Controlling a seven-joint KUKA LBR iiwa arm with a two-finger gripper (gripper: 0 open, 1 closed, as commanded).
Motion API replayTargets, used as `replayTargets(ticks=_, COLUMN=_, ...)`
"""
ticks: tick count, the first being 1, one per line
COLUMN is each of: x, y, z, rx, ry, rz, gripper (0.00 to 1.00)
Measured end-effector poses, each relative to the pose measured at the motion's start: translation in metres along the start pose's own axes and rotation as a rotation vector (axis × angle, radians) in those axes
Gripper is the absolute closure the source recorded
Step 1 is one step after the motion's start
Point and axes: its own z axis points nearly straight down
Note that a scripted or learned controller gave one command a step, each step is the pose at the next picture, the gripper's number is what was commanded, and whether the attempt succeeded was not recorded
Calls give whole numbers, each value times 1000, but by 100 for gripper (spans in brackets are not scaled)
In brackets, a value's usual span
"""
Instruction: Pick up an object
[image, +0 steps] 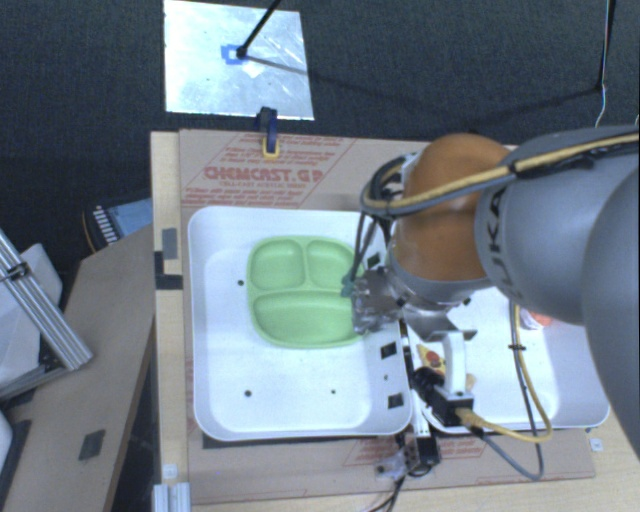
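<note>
At the bottom of the frame, yellow and grey cables (500, 430) loop over the near edge of the desk (170, 330), in front of the two white bins. The left bin (290, 400) fills the lower middle of the frame; its near half is bare, and farther back in it lies a green divided plate (295, 292), flat, with one large compartment toward the bottom and two smaller ones toward the top. The right bin (575, 400) is largely covered by the grey arm (570, 240) coming in from the right; something small with red and yellow on it (432, 357) lies near its left wall, too hidden to name. The pincer (362, 300) sits at the plate's right edge, just touching or overlapping it; whether its fingers are spread or closed cannot be told. Beyond the bins, printed cardboard (265, 165) lies under them, and a shiny sheet (235, 60) sits at upper left.
</note>
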Motion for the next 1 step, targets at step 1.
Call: replayTargets(ticks=1, x=0, y=0, z=0, rx=-1, ry=0, rz=2, gripper=0)
